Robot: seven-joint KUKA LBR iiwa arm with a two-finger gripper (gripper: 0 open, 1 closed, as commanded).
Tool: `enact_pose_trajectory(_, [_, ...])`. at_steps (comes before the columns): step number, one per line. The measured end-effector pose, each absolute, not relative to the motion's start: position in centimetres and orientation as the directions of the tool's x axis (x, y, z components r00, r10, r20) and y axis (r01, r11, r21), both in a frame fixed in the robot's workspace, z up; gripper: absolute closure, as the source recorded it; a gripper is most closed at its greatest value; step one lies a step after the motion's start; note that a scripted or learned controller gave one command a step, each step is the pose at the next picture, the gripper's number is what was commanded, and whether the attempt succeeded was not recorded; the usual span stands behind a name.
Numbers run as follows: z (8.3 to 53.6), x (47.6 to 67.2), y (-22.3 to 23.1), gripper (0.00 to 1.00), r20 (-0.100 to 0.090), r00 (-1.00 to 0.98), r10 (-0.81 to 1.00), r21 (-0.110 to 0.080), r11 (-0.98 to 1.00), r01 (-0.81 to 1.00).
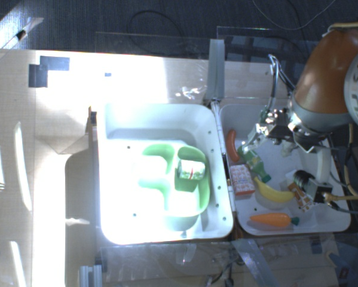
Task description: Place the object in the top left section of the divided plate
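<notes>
Nearest in the R bin [329, 221], a carrot [269, 220] lies lengthwise along the front wall, green tip pointing R. Just behind it is a banana [276, 192], curved, w/ its L end near a red-and-white box [242, 180] that sits against the bin's L wall. In the L bin [161, 110], under v. bright glare, is the green divided plate [204, 191]. A small object [190, 171] w/ red and white markings sits in the plate's upper R compartment as the camera sees it, not the upper L one; glare blurs what it is exactly. Back in the R bin, a green object [260, 169] lies tilted just behind the box and banana. The gripper [254, 143] hangs right over its far end, close enough that contact can't be ruled out. Can't tell how wide the gripper is, or if it has hold of anything. Beside it on the L, a red sausage [231, 146] lies along the bin's L wall. Farther R the arm [322, 82], orange band showing, comes in over the bin's back corner. Pale wood counter [47, 160] runs off to the L.
</notes>
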State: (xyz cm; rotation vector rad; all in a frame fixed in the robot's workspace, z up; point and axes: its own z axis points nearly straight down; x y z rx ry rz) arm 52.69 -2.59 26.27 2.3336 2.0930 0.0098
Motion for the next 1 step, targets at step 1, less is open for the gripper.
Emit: enact_pose_trajectory(1, [29.51, 54.11, -8.57, 0.00, 0.002, 0.463, 0.886, 0.006, -0.463, 0.886])
